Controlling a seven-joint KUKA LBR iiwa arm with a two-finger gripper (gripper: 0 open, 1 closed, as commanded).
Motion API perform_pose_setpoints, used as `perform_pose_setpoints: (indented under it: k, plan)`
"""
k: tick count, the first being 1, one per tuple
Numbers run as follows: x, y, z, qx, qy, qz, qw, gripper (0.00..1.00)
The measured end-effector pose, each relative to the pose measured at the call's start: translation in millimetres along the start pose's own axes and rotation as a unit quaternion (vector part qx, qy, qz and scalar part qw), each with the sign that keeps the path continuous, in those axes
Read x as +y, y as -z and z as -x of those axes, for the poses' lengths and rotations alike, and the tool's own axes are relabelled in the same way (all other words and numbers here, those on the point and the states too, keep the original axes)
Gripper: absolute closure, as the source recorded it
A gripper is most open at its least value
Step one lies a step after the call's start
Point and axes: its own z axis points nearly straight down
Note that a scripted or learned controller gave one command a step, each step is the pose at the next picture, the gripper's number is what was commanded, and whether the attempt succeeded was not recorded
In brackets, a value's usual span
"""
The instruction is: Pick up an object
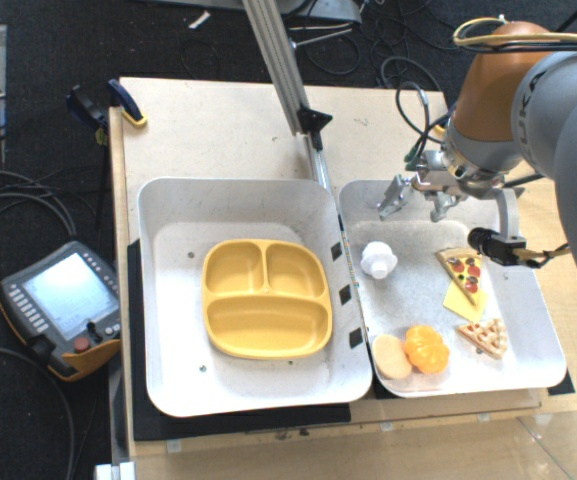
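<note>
1. Over the right bin's (538,298) far edge hangs the gripper (420,198), jaws spread wide with nothing between them.
2. Below it a white cup (378,259) lies near the bin's left wall.
3. Toy pizza slice (466,280), waffle (482,336), orange (426,348) and a pale round piece (392,357) sit toward the near edge.
4. A yellow divided plate (266,298) fills the left bin's (163,268) middle.

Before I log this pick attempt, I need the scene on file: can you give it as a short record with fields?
left bin: holds a yellow divided tray
right bin: holds the small items
white cup-like piece: near the right bin's left wall
pizza slice: middle of the right bin
waffle piece: in front of the pizza slice
orange piece: front of the bin, beside a pale round piece
gripper: over the right bin's back edge, fingers spread, nothing between them
</note>
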Motion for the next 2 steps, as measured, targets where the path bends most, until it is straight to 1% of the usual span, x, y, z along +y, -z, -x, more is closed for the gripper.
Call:
perform_pose_setpoints:
  k: [1,2]
  plan:
    - [1.2,-43.5,1.3,0.0,0.0,0.0,1.0,0.0]
    - [2.7,-29.8,1.4,0.0,0.0,0.003,1.0,1.0]
